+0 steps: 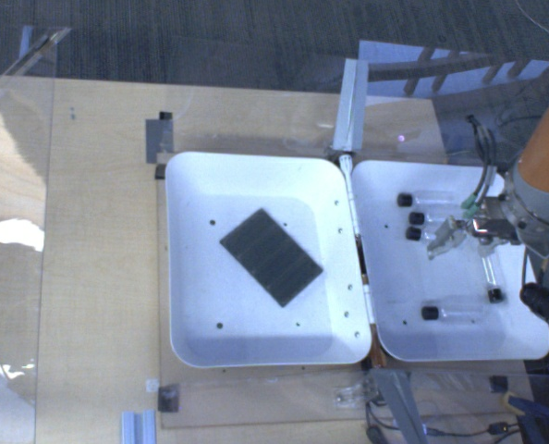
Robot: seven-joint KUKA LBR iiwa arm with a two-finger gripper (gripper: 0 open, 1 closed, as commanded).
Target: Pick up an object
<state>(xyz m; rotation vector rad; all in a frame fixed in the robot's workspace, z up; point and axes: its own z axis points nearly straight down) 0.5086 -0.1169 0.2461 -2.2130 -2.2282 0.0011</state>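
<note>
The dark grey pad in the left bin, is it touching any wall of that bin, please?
Apart. The camera view shows the dark grey pad lying mid-floor in the left bin, white floor visible around it.

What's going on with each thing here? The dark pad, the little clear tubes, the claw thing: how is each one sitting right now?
Dark rectangular pad: lying flat in the left bin, turned at a slant, untouched.
Clear tubes with black caps: lying scattered on their sides in the right bin.
Gripper: low over the right bin among the tubes; too blurred to tell more.
Arm: reaching in over the right bin.
</note>
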